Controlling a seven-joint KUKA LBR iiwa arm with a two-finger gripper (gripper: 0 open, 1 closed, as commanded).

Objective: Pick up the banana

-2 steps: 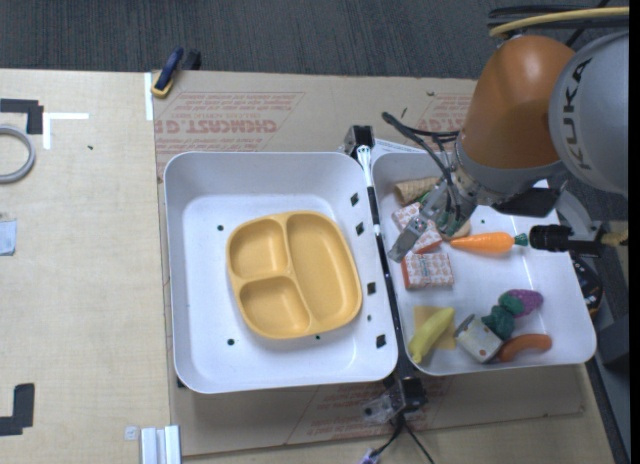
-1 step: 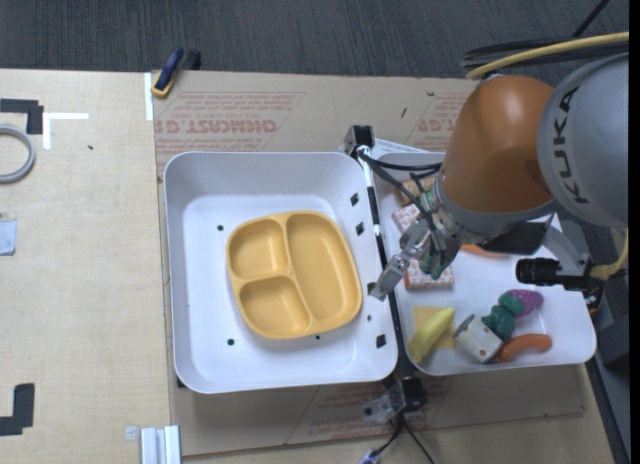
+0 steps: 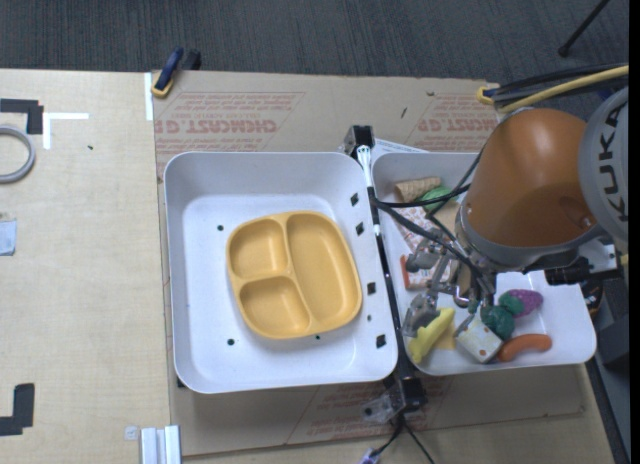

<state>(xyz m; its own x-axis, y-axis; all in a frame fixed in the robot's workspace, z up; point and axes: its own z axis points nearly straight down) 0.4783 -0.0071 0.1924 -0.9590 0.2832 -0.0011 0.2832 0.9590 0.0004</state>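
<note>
My gripper (image 3: 440, 287) hangs over the right bin (image 3: 570, 347), just above the one banana (image 3: 432, 333)

Two white bins: the left bin (image 3: 190, 282) holds one yellow three-part plate (image 3: 293, 274). Beside the banana lie a purple piece (image 3: 522, 302), a green piece (image 3: 499, 320) and an orange piece (image 3: 524, 346). My arm hides much; I cannot tell my fingers' spread

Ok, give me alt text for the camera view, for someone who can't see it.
The arm's gripper hangs low over the right bin, just above a yellow banana lying among other toy foods. The left bin holds a yellow divided plate.
</note>
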